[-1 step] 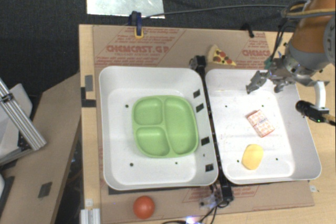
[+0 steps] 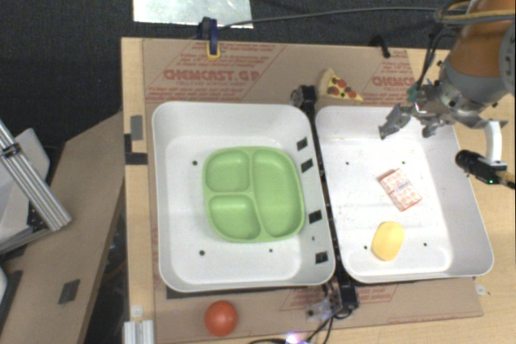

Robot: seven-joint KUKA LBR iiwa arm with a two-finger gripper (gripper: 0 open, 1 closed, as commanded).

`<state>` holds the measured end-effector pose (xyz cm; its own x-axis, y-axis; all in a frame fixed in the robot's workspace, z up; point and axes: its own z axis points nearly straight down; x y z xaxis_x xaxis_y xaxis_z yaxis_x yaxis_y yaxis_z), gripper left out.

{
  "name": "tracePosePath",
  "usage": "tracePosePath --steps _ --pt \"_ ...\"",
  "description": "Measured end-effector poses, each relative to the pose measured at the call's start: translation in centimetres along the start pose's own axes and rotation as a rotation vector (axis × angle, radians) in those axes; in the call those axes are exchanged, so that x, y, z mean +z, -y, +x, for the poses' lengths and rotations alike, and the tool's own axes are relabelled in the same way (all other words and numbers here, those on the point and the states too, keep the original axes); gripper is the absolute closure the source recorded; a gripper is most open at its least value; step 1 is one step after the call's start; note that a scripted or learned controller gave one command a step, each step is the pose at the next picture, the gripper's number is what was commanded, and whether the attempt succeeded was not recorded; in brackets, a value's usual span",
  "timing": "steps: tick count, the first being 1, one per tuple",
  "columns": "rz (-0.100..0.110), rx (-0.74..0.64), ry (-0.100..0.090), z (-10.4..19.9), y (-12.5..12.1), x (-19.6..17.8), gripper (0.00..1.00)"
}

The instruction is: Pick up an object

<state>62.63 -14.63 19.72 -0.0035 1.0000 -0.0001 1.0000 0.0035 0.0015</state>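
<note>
**Gripper spread above the right bin, nothing held**

The gripper point(image 2: 409, 121) is seen with its two grey fingers point(image 2: 393, 123) parted and nothing between them. It hangs over the far edge of the right bin point(image 2: 463, 209), and whether the tips touch the floor cannot be told. Above it, the orange band point(image 2: 477, 44) and grey wrist are cut off by the frame's right edge.

Inside the right bin, toward its middle, a small flat card point(image 2: 400, 189) with a red-and-white pattern is laid; any print on it is too small to be read. Nearer the bin's front, a smooth rounded yellow lump point(image 2: 387, 241) is set apart from the card.

Just beyond the right bin's far left corner, a pizza-slice toy point(image 2: 340, 86) is propped on the brown board point(image 2: 242, 68), where "CHEMCAST GP" is printed in red, partly covered on the right side.

Left of the right bin, the left bin point(image 2: 173, 173) bears a green three-part tray point(image 2: 253, 193) of matte plastic. In front of it, a red ball point(image 2: 220, 317) is rested on the board.
</note>
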Motion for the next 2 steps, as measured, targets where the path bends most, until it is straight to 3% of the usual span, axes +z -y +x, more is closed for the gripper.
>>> tracePosePath --steps 2 --pt "0.003 0.002 0.000 -0.2 0.2 11.4 0.00"
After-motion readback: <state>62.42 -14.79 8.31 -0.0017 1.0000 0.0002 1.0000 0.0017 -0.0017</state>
